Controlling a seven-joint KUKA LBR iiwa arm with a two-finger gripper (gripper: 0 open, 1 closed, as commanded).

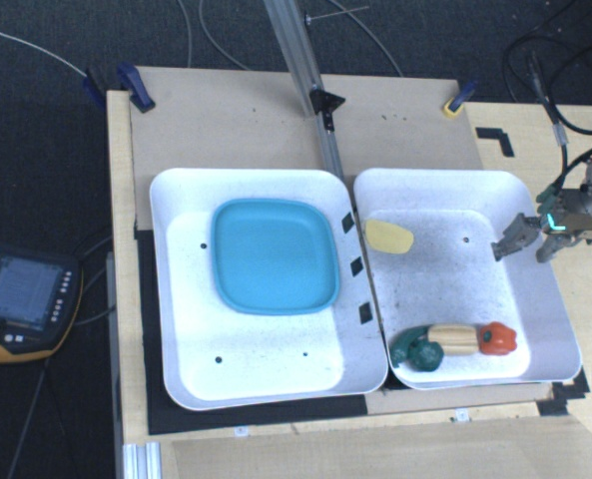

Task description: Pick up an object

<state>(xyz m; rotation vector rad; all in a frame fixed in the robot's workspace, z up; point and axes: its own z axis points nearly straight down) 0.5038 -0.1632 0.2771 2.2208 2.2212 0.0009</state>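
With fingers spread and nothing between them, the gripper (528, 246) should centre over the yellow piece (388, 237) before descending

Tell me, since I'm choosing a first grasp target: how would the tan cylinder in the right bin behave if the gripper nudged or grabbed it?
The tan cylinder looks rigid, perhaps wood, so it probably won't flex. Lying on its side, it may roll when nudged. The green object and red object sit against its ends, likely crowding an endwise grasp by the gripper.
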